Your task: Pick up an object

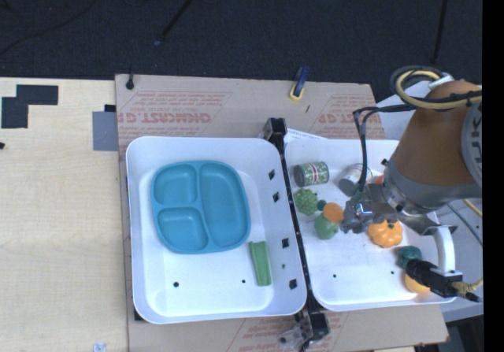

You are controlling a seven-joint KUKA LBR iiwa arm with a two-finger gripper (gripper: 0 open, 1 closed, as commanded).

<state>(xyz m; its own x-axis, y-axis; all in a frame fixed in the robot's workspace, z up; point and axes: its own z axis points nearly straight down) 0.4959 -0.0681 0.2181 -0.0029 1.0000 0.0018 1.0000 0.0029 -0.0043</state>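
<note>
Big grey and orange arm [433, 153] filling the right of the frame, over the right bin [346, 291]. Left bin [146, 185] mid-frame, holding a blue divided plate [200, 206] and, at its lower right, a green stick [261, 262]. Hand [356, 215] down low in the right bin; can't tell whether spread or pinched. Around it: small can [312, 174] at upper left, green veg [307, 201], orange ball [333, 211], green lump [326, 227], orange pepper [384, 233] just right.
</note>
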